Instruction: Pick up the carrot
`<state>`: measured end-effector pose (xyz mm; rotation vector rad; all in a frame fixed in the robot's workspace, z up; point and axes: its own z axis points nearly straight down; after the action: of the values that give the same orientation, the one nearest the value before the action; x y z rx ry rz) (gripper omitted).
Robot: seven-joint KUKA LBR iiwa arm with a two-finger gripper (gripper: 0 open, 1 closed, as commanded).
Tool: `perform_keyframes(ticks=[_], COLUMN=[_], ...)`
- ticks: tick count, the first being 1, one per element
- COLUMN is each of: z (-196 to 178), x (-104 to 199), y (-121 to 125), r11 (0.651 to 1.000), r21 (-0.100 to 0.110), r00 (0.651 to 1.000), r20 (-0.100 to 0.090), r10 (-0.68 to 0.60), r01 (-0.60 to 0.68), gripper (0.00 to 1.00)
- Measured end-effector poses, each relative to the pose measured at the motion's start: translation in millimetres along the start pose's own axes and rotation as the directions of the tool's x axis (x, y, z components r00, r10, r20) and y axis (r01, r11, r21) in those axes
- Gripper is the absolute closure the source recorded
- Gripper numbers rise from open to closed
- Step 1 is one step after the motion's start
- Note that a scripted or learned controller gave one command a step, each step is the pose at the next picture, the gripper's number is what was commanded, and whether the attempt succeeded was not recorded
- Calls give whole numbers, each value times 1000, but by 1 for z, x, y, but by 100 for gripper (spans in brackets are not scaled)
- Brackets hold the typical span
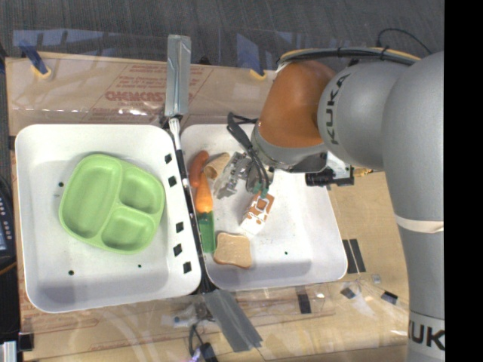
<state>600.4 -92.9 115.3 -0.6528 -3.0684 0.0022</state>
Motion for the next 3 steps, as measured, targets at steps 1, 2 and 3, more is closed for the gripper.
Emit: perform_keyframes(ticks=[1, 2, 3], z=[-78, -76, -76], x=[13, 67, 17], y=[58, -12, 23], r11=[1000, 996, 948], r21=[-3, -1, 0], r00=[1000, 996, 948], r20=[7, 3, 6], r10=[16, -92, -319], r01=[-16, 92, 319], gripper=[0, 0, 0])
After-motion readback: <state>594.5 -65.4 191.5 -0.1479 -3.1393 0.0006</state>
